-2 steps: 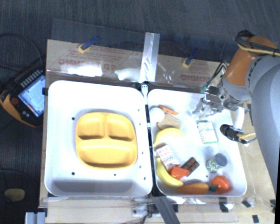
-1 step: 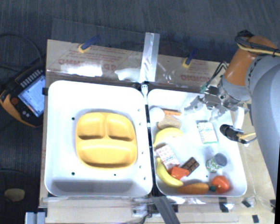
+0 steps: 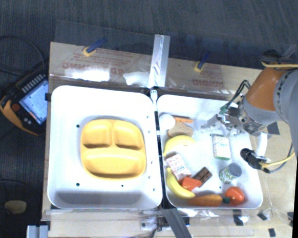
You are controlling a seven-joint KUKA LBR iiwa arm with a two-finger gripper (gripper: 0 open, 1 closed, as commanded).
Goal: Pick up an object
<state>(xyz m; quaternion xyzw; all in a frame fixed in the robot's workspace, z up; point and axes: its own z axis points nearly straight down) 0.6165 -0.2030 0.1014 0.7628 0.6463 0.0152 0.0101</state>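
My gripper [image 3: 224, 118] hangs over the back of the right bin [image 3: 255, 199], below the arm's orange band [image 3: 262, 92]. Just in front of it lies a small white and green box [image 3: 221, 147]. Farther forward are a green-topped can [image 3: 230, 173], a tomato [image 3: 234, 194], a carrot [image 3: 204, 200], a banana [image 3: 176, 187], a dark chocolate bar [image 3: 202, 175] and a red and white packet [image 3: 178, 165]. A yellow round fruit [image 3: 180, 142], a bread slice [image 3: 181, 128] and a white egg [image 3: 167, 121] sit by the bin's left wall. I see nothing held in the gripper.
The left bin [image 3: 59, 186] holds a yellow divided tray [image 3: 113, 146]. A handheld control pendant [image 3: 29, 104] with cables lies left of the bench. A yellow cable and black connector [image 3: 250, 156] hang from the arm over the right bin's right side.
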